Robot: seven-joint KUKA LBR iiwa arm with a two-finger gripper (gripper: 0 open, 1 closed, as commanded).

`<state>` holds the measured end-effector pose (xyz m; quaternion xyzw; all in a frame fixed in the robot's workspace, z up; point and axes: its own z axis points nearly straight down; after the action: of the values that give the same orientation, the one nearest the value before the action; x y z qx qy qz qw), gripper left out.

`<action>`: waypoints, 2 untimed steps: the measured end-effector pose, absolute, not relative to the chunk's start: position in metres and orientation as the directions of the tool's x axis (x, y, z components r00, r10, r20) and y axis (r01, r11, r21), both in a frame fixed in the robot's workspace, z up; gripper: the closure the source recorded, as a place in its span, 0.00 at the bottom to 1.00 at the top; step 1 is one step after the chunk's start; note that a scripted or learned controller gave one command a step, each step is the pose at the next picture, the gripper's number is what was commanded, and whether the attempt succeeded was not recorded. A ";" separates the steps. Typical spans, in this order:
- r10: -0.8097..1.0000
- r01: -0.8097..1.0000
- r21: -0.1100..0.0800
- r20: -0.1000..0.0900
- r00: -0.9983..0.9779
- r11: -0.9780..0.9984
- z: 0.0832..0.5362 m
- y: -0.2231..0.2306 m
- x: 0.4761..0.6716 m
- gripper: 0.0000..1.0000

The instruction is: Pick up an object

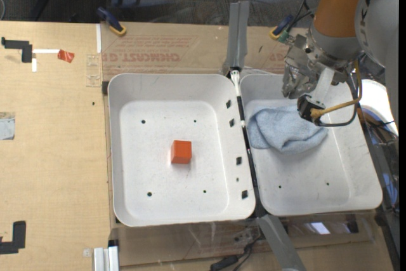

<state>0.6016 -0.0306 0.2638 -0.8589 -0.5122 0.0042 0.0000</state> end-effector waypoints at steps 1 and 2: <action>0.823 0.823 -0.004 -0.006 0.568 -0.568 0.261 0.007 0.597 1.00; 0.958 0.958 -0.004 -0.003 0.287 -0.287 0.227 -0.023 0.632 1.00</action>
<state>0.6318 -0.0228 0.2272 -0.8023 -0.5970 0.0023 0.0006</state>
